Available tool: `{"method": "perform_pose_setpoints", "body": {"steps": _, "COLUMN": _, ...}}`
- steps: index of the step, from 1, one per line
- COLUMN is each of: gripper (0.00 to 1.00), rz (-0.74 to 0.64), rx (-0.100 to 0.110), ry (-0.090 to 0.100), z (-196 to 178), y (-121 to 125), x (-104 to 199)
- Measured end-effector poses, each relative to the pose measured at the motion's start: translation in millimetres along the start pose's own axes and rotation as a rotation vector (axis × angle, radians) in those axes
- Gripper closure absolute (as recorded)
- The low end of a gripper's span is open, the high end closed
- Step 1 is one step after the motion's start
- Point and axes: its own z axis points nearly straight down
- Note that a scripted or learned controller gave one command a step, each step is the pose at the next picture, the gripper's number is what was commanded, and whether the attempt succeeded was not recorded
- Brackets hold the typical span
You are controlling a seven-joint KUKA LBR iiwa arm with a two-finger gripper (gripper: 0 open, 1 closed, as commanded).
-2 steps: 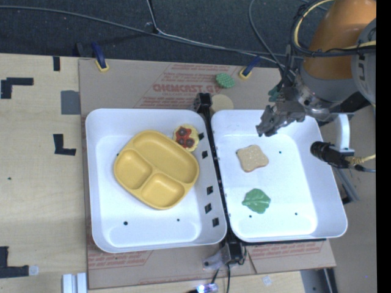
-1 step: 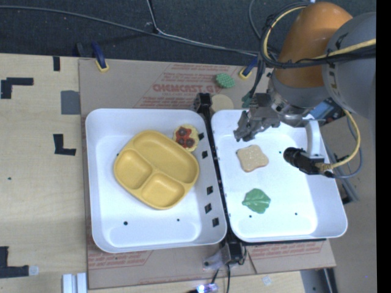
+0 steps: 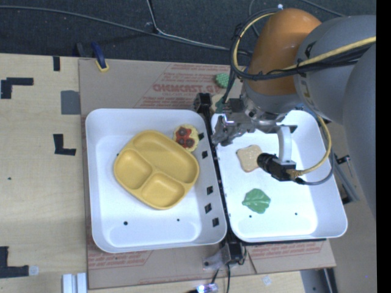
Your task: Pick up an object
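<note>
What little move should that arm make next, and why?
Probably a short shift of the end effector over the tan bread-shaped toy slice before lowering. It hangs at the near corner of the right white bin with nothing seen in its grasp, and the slice lies closest; the green leaf-shaped toy lies farther off.

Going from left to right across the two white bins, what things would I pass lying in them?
Yellow plate → red piece → green leaf

Divided tray (image 3: 157, 168) in left bin (image 3: 110, 224), bread slice (image 3: 248, 157) behind leaf (image 3: 256, 200) in right bin (image 3: 317, 218)
</note>
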Motion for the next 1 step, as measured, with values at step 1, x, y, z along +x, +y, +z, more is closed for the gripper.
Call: {"method": "perform_pose_setpoints", "body": {"steps": 1, "gripper": 1.0, "rz": 0.001, "rx": 0.0, "ry": -0.001, "z": 13.9, "y": 9.3, "x": 41.7}}
